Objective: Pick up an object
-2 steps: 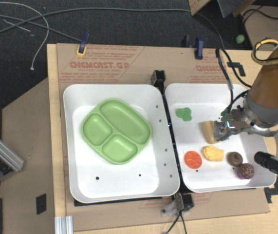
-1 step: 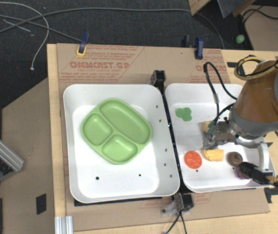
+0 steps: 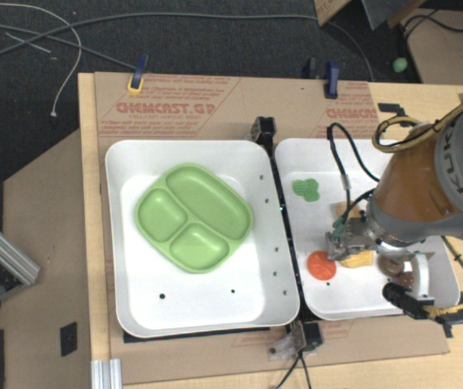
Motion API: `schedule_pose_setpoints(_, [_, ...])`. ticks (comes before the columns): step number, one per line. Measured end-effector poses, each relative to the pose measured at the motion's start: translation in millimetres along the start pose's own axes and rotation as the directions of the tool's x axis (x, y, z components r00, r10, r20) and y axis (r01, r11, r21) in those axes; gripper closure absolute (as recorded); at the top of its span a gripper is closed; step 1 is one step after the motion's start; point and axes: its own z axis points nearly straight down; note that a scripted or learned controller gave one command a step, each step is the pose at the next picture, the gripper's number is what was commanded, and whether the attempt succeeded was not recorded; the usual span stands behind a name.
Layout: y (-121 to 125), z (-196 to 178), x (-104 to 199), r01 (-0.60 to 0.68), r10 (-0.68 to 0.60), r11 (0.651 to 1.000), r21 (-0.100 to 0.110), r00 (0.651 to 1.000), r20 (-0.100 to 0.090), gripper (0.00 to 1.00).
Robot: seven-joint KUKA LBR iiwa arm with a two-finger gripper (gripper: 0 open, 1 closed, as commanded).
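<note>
Right bin (image 3: 320, 302): a small orange-red object (image 3: 322, 267), roundish with no clear long axis or pointing direction, lies toward the 7 o'clock part of the floor. A yellow object (image 3: 358, 258) sits just beside it at 3 o'clock, its long axis roughly 9-to-3, its far end hidden under the arm. A green object (image 3: 306, 189) lies toward 11 o'clock, well apart. The gripper (image 3: 346, 241) hangs over the yellow piece; the jaws' state cannot be told. Left bin (image 3: 126, 298): a green three-compartment plate (image 3: 194, 216), tilted diagonally.
</note>
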Motion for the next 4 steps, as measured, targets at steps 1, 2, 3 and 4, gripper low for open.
schedule_pose_setpoints(1, [1.5, -13.9, -0.1, -0.001, 0.001, 1.0, -0.007, 1.0, 0.001, 1.0])
schedule_pose_setpoints(2, [3.6, -67.1, -10.7, 0.0, 0.0, 1.0, -0.013, 1.0, 0.005, 1.0])
schedule_pose_setpoints(3, [-4.8, -116.0, -8.4, 0.002, -0.002, 1.0, -0.012, 1.0, 0.004, 1.0])
schedule_pose_setpoints(4, [-9.2, -161.6, -12.6, 0.002, -0.002, 1.0, -0.013, 1.0, 0.004, 1.0])
